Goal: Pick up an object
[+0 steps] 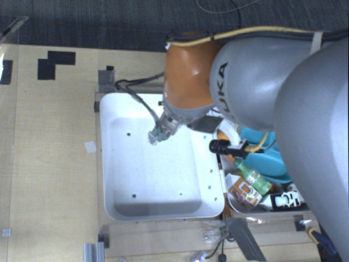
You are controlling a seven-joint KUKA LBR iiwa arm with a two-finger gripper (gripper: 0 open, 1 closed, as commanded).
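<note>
Tilted green bottle [254, 180] lies in right bin [256, 208] — brown packet [244, 192] just beside, blue item [270, 157] behind.

"What sort of place was this?"

"A robotics lab, by every sign. A grey industrial arm [262, 86], lettered KUKA on its casing, reached in from the right over a pale wooden bench [49, 162]."

"And what marked it as a test rig?"

"Two shallow white bins sat side by side on the bench. The left bin [152, 173] had a metal bracket [106, 79] at its far-left corner. The right bin [230, 201] held a jumble of small goods [252, 183]. Black tape marks [54, 64] were stuck to the bench at far left. A loose cable [223, 1] lay looped on the dark carpet [109, 10] beyond the far edge."
</note>
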